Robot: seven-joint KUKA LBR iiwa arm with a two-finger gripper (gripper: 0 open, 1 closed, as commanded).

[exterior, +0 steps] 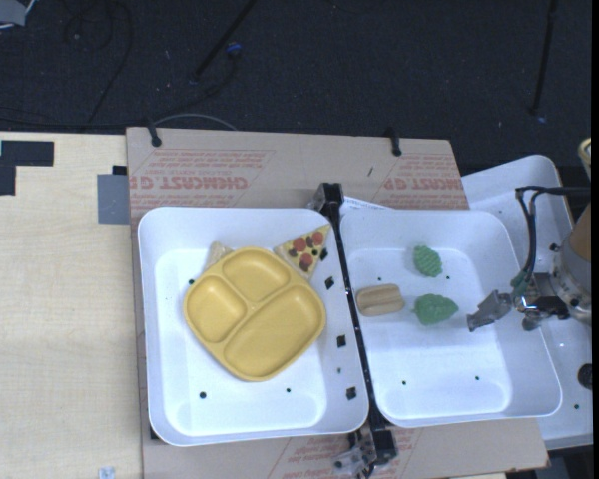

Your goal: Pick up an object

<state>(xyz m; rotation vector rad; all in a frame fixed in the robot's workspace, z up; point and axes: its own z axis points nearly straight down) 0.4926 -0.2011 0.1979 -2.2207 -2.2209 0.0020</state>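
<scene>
The robot's gripper (491, 309) hangs over the right-hand edge of the right bin (449, 407), its grey tip angled down and toward the bin's middle; whether it is spread or pressed together cannot be told from here, and nothing is seen in its hold or touching it. Just beside the tip, toward the bin's centre, lies a green leafy toy (435, 309), its long axis running roughly across the bin, pointing at the gripper. A second, smaller green piece (427, 260) sits a little farther off, beyond the first, tilted on a slant. Farther from the gripper again, near the divider between the bins, a tan bun-shaped toy (380, 299) lies with its long axis across the bin.

Well away from the gripper, the left bin (170, 387) carries a yellow compartment plate (256, 312), set at an angle, and a toy pizza slice (306, 248) just past its far corner, tip pointing away from the plate. Both bins rest on a sheet of printed cardboard (280, 173) laid over the pale wooden surface (50, 317). Behind the bench the floor (329, 48) is dark, with loose black cables (100, 18) trailing across it.
</scene>
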